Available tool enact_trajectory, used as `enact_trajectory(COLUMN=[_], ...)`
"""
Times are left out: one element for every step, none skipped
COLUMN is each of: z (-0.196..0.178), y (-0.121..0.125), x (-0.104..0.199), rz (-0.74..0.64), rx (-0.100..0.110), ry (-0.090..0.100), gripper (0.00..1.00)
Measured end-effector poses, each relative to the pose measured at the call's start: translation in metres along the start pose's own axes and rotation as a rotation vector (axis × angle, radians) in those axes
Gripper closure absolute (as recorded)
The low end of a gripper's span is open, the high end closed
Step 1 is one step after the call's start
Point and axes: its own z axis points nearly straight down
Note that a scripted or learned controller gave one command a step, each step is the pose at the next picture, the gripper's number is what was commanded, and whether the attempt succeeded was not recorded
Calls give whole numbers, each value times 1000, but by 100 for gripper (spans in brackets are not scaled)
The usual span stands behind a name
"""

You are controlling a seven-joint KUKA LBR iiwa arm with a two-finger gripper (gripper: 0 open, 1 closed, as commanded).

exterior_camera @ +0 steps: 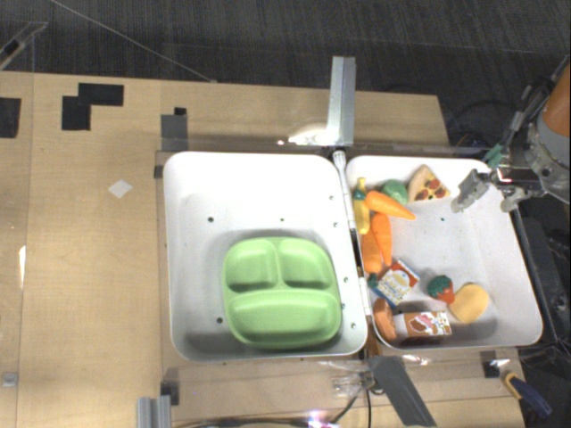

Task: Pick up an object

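The pincer, fingers spread and grasping nothing, is hovering at the right bin's far right corner, with the pizza slice lying just toward the divider.

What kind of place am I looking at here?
Probably a robot test bench in a lab: two white bins side by side, toy food such as a carrot, a green tray, and a gripper reaching in.

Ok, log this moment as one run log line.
phase: approach | gripper: over right bin, upper right, holding nothing | nearest: pizza slice | left bin: green tray
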Motion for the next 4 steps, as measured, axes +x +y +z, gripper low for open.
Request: enact_trajectory(z=[161, 169, 183, 171], y=[-29, -69, -64, -61], x=[2, -21, -35, -36], rz=[22, 239, 204, 206], rx=[1, 1, -15, -24], ry=[0, 1, -2, -3], gripper=[0, 0, 0, 100])
